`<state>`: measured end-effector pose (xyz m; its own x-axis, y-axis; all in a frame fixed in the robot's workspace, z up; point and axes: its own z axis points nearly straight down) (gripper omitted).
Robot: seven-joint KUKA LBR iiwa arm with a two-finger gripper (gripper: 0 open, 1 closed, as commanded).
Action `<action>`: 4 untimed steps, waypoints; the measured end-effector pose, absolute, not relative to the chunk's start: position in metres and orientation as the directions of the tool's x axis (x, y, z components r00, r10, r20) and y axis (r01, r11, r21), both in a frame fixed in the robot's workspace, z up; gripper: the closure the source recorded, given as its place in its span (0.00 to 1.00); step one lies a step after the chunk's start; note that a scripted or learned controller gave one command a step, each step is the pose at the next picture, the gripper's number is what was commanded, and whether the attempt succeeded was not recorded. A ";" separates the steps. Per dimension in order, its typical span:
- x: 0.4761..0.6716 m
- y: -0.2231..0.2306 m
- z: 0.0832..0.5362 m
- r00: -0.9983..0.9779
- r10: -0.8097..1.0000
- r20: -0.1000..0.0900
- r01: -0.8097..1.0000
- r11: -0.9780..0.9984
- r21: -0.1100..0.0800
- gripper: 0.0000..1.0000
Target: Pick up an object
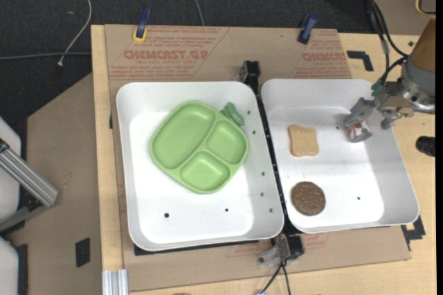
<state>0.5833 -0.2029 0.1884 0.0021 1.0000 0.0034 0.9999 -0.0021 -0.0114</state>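
In the right bin (pixel 387 203) a tan slice of toast (pixel 303 141) lies near the left wall. In front of it lies a round brown patty (pixel 308 198). My gripper (pixel 357 129) hangs over the upper right part of this bin, to the right of the toast and apart from it. A small reddish patch shows at its tip; I cannot tell what it is. The left bin (pixel 145 217) holds a light green divided plate (pixel 199 147), with a small darker green piece (pixel 234 113) at the plate's upper right rim.
The two bins meet along a dark seam (pixel 268 148) with a black clamp (pixel 250 70) at the back. The grey arm (pixel 422 79) comes in over the right bin's far right wall. Cardboard (pixel 104 148) surrounds the bins; cables lie on the floor behind.
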 end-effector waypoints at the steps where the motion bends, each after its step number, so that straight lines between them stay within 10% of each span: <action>1: 0.586 -0.203 0.194 0.000 1.000 0.001 1.000 0.000 -0.001 0.00; 3: 0.594 -0.207 0.106 -0.001 1.000 -0.001 1.000 0.001 0.004 0.00; 4: 0.594 -0.206 0.116 -0.002 1.000 0.000 1.000 0.002 0.003 1.00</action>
<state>0.5937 -0.2064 0.1157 -0.0016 1.0000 -0.0003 1.0000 0.0016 0.0029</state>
